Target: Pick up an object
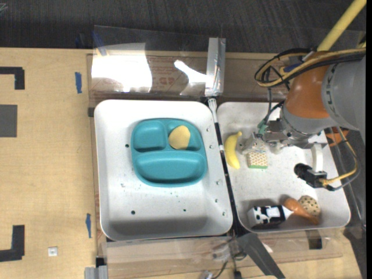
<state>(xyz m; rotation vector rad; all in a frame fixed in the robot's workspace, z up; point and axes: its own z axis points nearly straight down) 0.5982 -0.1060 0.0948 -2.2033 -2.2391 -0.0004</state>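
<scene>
Hovering in the right bin [334, 214], the gripper [260, 145] sat just above a small speckled sponge [257, 158] beside a banana [232, 149]; whether it was open or gripping anything could not be told.

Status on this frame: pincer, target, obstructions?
Pincer low in right bin, over checkered square piece; grip unconfirmed. Banana just beside it. Cow toy and brown toy at front edge, apart.
</scene>
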